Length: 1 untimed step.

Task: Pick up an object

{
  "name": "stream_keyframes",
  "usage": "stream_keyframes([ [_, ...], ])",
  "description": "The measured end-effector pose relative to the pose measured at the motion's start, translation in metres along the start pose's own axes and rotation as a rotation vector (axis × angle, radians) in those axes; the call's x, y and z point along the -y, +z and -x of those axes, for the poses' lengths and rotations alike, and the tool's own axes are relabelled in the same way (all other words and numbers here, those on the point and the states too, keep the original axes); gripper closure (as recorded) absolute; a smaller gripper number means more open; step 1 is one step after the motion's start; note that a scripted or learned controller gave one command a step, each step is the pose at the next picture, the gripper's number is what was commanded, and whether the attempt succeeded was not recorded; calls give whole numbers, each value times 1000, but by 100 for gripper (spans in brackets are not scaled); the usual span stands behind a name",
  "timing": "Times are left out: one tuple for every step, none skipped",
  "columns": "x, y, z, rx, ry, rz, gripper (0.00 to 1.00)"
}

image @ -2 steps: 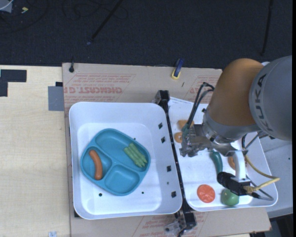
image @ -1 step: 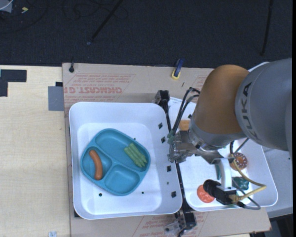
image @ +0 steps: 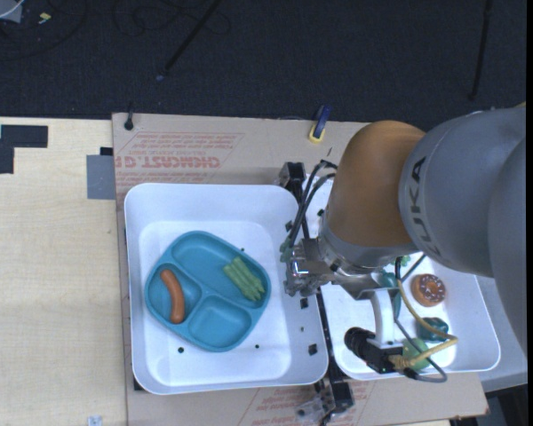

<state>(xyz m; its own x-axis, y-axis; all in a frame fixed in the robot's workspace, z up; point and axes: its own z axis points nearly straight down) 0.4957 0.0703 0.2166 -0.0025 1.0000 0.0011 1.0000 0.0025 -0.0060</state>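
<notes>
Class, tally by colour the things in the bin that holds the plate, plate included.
Teal: 1, the divided plate
Orange: 1, the sausage
Green: 1, the bunch of beans
Total: 3

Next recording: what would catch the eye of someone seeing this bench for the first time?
The bulky grey arm with its orange band dominates, looming over the divide between the two bins. In the left bin lies a teal divided plate with an orange sausage and green beans in separate compartments. A brown doughnut lies in the right bin, close beside the arm.
</notes>
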Motion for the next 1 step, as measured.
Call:
stream_keyframes([
  [3,-4,-7,1,0,2,100],
])
